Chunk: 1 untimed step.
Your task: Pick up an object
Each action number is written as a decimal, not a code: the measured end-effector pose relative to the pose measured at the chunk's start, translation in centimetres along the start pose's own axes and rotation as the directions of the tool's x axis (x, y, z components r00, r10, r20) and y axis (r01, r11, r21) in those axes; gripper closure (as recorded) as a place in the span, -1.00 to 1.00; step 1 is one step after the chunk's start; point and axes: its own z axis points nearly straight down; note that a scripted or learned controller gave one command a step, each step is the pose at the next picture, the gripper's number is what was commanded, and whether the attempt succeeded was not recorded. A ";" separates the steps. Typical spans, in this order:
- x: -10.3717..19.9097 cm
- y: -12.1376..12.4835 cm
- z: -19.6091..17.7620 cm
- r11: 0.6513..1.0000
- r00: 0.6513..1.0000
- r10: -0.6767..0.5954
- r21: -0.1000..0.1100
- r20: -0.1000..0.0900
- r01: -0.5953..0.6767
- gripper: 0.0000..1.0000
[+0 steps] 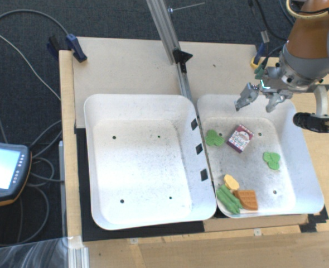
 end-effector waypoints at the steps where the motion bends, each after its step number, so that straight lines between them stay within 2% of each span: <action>1: 0.0 0.0 -0.3 1.000 1.000 0.000 -0.004 0.001 0.000 -1.00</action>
